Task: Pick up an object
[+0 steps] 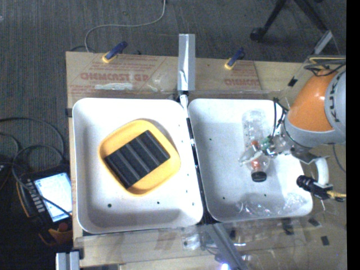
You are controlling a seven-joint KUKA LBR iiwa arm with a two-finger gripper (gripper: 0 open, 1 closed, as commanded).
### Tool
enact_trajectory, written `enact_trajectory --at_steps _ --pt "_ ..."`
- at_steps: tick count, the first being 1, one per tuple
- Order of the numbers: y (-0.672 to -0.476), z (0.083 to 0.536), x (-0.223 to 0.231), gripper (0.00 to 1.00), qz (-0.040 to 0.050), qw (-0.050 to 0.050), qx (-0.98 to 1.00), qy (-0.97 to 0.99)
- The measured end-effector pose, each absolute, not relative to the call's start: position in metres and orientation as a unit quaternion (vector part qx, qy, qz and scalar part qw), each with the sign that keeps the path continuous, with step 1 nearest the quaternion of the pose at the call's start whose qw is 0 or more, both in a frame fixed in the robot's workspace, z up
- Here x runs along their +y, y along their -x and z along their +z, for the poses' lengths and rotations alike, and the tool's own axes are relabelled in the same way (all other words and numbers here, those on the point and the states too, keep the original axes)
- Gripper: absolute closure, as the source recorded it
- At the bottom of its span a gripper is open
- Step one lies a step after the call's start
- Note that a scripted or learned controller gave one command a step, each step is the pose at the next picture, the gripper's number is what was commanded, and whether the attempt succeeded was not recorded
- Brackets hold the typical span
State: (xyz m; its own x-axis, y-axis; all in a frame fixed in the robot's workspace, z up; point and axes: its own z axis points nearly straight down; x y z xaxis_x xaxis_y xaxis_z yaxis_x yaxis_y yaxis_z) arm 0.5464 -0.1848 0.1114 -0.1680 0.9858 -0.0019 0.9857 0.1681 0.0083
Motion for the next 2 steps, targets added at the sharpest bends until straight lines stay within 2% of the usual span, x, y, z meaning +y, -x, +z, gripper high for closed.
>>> enact_trajectory --at_steps 1,2 --pt "-0.58 0.182 -0.133 1.0 -0.0033 -0.004 0.758 -0.652" --pt "-0.613 0.258 -0.141 1.0 -0.0008 0.0 0.793 -0.609"
